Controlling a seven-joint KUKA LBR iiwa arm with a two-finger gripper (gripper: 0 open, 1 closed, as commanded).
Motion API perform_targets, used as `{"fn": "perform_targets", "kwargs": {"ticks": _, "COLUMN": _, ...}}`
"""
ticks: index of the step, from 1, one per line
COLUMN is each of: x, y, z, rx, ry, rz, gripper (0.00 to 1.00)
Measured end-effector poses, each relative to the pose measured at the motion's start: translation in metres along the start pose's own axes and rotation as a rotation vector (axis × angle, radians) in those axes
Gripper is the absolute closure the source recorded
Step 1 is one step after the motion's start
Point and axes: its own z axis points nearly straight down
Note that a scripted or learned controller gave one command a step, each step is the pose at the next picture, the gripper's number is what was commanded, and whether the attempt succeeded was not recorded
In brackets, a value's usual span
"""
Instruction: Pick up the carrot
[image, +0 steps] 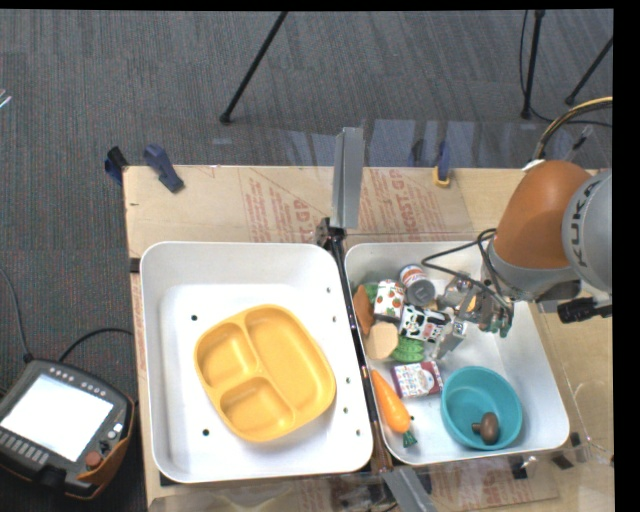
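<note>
Approach step judged in hand: the grey metal two-finger gripper (462, 318) is seen low over the right shallow white plastic bin (548, 385), among the clutter at the bin's middle, with nothing visibly between its parts; whether it is spread or closed cannot be told from this slant. The small orange plastic carrot with a green leafy tip (391, 401) lies untouched against the right bin's left wall, near the front corner, pointing diagonally, well apart from the gripper. Just beside the carrot a small maroon-labelled packet (417, 379) is noted, and further right a teal round plastic bowl (483, 406) holding a brown lump (487, 427). Behind the carrot a tan rounded toy food piece (383, 341), a green item (409, 351), a black-and-white patterned carton (420, 322) and a small silver-topped can (415, 284) are crowded together. Next move judged to call for a shift toward the bin's left front corner, wrist turned across the carrot's long axis, with care for the wall and packet. The left shallow white bin (170, 300) carries a yellow three-compartment plastic plate (264, 372). Both bins sit on a pale plywood table (230, 200) with red printed lettering; dark grey carpet, black stand legs and a teach pendant (62, 425) on the floor left of the table are noted.
</note>
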Motion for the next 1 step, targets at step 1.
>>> {"fn": "perform_targets", "kwargs": {"ticks": 1, "x": -0.0143, "y": 0.0277, "z": -0.1397, "rx": -0.006, "ry": -0.025, "rz": 0.192, "gripper": 0.0}}
